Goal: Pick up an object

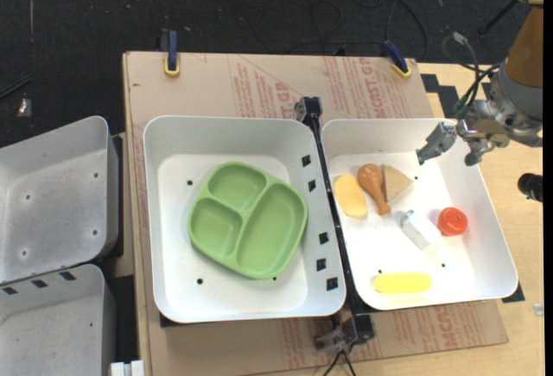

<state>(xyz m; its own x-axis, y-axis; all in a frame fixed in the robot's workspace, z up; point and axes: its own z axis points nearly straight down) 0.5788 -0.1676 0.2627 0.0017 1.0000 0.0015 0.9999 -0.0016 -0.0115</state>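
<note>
The right bin (484,266) holds several small items: a yellow oval piece (350,194), a brown drumstick (374,186), a tan wedge (397,183), a white block (416,229), a red round piece (452,220) and a yellow bar (402,283). My gripper (454,144) hangs over the bin's far right corner, above and right of the tan wedge. Its two fingers stand apart, open, with nothing between them.
The left bin (164,193) holds a green divided plate (249,218). A black divider (324,193) runs between the bins. Grey trays (52,193) lie off the bench to the left. Clamps (171,53) hold the cardboard base at the back.
</note>
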